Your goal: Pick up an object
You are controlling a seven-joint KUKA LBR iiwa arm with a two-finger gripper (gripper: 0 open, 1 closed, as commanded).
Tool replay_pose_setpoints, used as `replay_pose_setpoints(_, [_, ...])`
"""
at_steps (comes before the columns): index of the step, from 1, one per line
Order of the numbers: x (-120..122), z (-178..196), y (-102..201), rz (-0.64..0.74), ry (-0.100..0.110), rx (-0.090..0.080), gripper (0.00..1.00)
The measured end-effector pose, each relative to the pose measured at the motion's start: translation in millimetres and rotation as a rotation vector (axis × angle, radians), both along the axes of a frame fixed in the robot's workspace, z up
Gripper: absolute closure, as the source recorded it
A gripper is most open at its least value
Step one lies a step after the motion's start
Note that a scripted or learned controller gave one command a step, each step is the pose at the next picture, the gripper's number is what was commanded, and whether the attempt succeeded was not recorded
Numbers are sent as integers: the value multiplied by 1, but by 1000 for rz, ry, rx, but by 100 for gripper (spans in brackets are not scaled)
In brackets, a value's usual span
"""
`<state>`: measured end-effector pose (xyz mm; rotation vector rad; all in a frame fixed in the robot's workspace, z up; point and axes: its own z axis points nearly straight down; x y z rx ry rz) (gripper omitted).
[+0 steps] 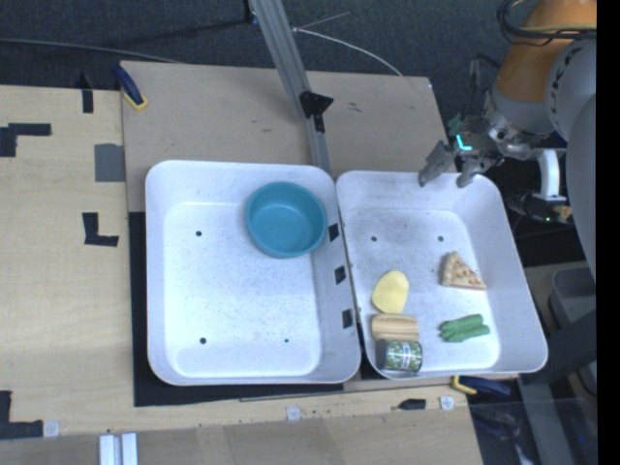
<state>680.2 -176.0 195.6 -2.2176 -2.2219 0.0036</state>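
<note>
Over the right white bin's (513, 260) far right corner the gripper (448, 167) hangs open and empty; the triangular pizza-slice toy (461, 272) lies toward the bin's near edge.

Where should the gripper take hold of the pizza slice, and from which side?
Probably from above, fingers closing across the two straight edges of the pizza slice. It lies flat in the right bin, apart from the other items, so its sides are free. The gripper is open.
</note>
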Motion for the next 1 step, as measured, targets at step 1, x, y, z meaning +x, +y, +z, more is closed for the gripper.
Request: replay_pose_setpoints(1, [1, 1, 0, 0, -2, 0, 0])
